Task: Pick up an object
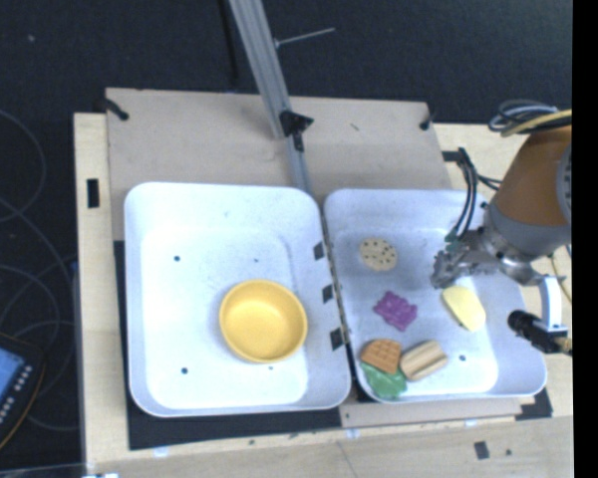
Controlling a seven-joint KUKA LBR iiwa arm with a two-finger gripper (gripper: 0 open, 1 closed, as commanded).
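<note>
White bin (508, 371), yellow wedge (464, 307) angled down-right

Even, bright overhead light washes out the white bins (229, 207); shadows are faint, focus soft and slightly grainy throughout

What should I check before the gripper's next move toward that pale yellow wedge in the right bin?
1. Gripper over the right bin: ok.
2. Pale yellow wedge just below the gripper, unobstructed: ok.
3. Wedge lies apart from the purple piece and the bread roll: ok.
4. Finger opening: cannot tell.
5. Anything already held: cannot tell.
6. Cookie clear of the descent path: ok.
</note>
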